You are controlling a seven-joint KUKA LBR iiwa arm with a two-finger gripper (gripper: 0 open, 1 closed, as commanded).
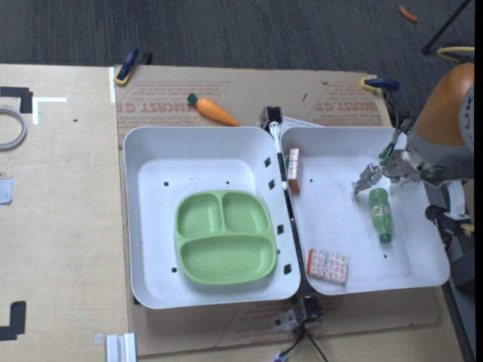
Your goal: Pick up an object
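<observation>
camera view has the gripper point(367, 178) in the right bin point(423, 274), fingers spread and pinching nothing. the green bottle point(380, 214) lies just below-right of the fingertips, its long axis running roughly top to bottom, cap end away from the gripper.

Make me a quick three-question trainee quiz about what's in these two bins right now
1. True or false: the green plate lies in the left bin.
2. Which thing lies outside both bins? A) carrot B) bottle C) box
3. Fill in: the gripper sits in the right bin, closest to the ____.

Key: 1 true; 2 A; 3 bottle.
</observation>
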